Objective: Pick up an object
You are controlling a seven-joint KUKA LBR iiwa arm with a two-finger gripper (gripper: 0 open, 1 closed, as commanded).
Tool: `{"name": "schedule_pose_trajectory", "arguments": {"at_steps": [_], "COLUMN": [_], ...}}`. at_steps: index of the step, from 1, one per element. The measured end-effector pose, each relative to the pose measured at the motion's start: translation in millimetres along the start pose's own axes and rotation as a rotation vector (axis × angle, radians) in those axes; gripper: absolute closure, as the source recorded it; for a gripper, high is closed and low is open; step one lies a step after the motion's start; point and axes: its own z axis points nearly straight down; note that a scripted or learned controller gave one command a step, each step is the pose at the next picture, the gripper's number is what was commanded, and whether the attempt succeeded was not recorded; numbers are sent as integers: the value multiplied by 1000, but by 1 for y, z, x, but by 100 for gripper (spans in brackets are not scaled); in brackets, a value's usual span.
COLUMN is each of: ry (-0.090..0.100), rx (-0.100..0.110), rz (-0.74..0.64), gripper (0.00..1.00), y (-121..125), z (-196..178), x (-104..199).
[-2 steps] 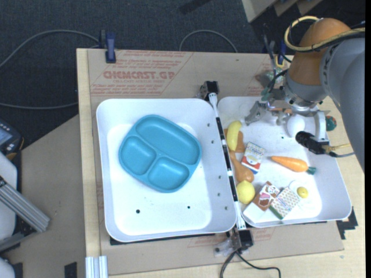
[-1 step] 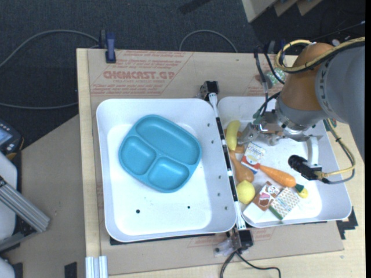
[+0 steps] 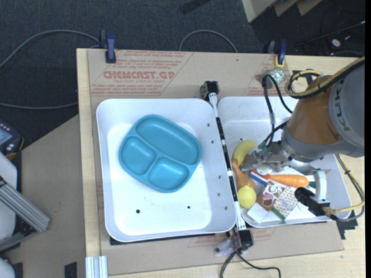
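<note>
My gripper [image 3: 262,161] is down in the right bin [image 3: 249,106], at its left half, with the grey and orange arm reaching in from the right. Just left of it lies a yellow banana-like piece [image 3: 243,150]. An orange carrot [image 3: 288,180] lies right below the gripper. A second orange piece [image 3: 241,175] runs along the bin's left wall, above a yellow lemon [image 3: 247,197]. A printed packet [image 3: 279,202] lies at the bin's front. Whether anything sits between the fingers is hidden by the wrist.
The left bin [image 3: 116,213] holds a blue divided plate [image 3: 159,152] in its upper middle. A black hinge strip [image 3: 223,149] separates the two bins. Cables [image 3: 269,106] run over the right bin's back edge.
</note>
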Motion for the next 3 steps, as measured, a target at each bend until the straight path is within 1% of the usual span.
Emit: {"name": "schedule_pose_trajectory", "arguments": {"at_steps": [1, 2, 3], "ry": [-2, -3, 0], "rx": [-7, -6, -13], "rz": [-6, -3, -12], "gripper": [0, 100, 100], "y": [45, 43, 70], "z": [0, -9, -105], "x": [9, 9, 78]}}
